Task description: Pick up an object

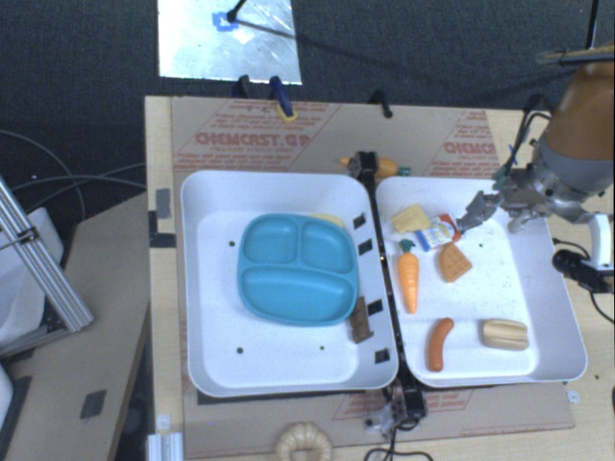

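I see the gripper (478, 209) hovering in the right bin (548, 296), touching the small packet (437, 230); whether it is released or clenched, I cannot tell. Cheese wedge (411, 219) and cracker (454, 262) crowd close, so a descent may nudge them or pinch two.

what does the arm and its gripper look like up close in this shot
The arm is a rounded grey casing with a broad orange band above the wrist. Below it sits a metallic grey wrist block, from which the gripper extends as slim grey fingers. A thin dark cable loops beside the wrist on its left side. No markings or labels are legible at this resolution.
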